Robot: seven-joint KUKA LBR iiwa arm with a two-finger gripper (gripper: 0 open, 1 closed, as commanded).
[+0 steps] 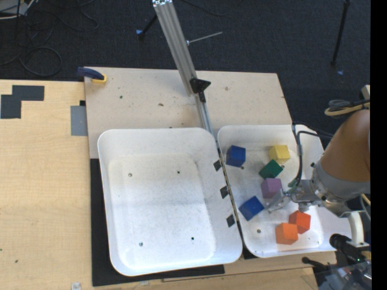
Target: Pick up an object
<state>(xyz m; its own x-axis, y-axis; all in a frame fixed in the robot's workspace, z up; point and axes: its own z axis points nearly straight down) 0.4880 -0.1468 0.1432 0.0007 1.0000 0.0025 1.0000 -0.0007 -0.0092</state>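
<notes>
Blocks, 7 in all, lie in the right bin (257,248), while the left bin (121,246) sits beside it on the desk (139,98). From left to right: 1 blue block (236,156) near the bin's upper left, a second blue block (251,208) lower down, a purple block (270,187) at centre with a green block (271,170) just above it, a yellow block (279,153) at the top, and 2 orange-red blocks, the orange block (286,233) and the red block (300,221), touching near the lower right. End effector (279,202) low over the bin floor, just right of the purple block and between it and the red block; whether its tips are parted or closed cannot be told, and no block is seen gripped. Arm (344,162) enters from the right, wrist angled down and leftward, orange band above the grey wrist.
</notes>
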